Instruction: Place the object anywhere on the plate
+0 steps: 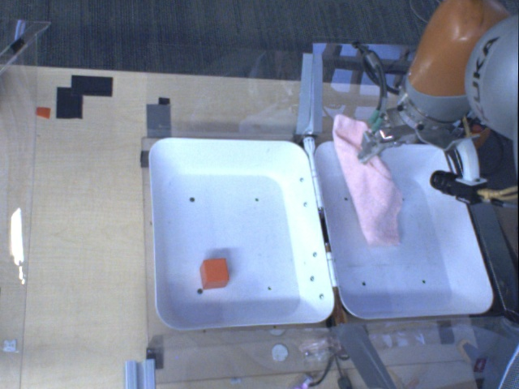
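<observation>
A pink cloth (pixel 375 193) lies stretched along the left side of the right white bin (pixel 430 290), its upper end raised toward the bin's back left corner. My gripper (pixel 371 150) is at that upper end, shut on a bunched fold of the cloth's right edge. The lower end of the cloth rests on the bin floor. A small orange-red cube (pixel 215 273) sits on the floor of the left white bin (pixel 243 168), near its front left part and far from the gripper.
The arm's orange band (pixel 446 47) and grey wrist hang over the back right of the right bin. A metal divider (pixel 307 104) stands behind the seam between the bins. Black markers (pixel 81 94) lie on the wooden bench at the far left.
</observation>
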Motion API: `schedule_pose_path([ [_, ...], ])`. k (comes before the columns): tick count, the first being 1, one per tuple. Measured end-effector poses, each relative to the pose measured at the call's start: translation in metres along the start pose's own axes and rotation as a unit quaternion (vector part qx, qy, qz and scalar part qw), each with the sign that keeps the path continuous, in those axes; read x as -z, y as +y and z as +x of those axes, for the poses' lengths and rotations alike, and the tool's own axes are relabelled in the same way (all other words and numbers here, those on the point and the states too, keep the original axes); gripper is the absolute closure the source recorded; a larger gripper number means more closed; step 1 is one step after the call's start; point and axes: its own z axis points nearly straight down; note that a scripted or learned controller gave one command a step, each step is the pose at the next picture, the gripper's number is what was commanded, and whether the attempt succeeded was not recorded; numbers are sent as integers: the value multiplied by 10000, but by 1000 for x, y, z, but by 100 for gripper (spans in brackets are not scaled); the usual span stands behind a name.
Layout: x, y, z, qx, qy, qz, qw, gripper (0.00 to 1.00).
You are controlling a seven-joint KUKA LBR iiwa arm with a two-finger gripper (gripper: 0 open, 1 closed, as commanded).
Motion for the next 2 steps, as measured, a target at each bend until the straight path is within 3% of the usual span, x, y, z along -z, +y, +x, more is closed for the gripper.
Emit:
schedule_pose_path([
  [1, 9, -2, 46, 2002, 8, 1, 9798, 100],
  [2, 19, 2, 96, 3918, 7, -15, 9200, 100],
])
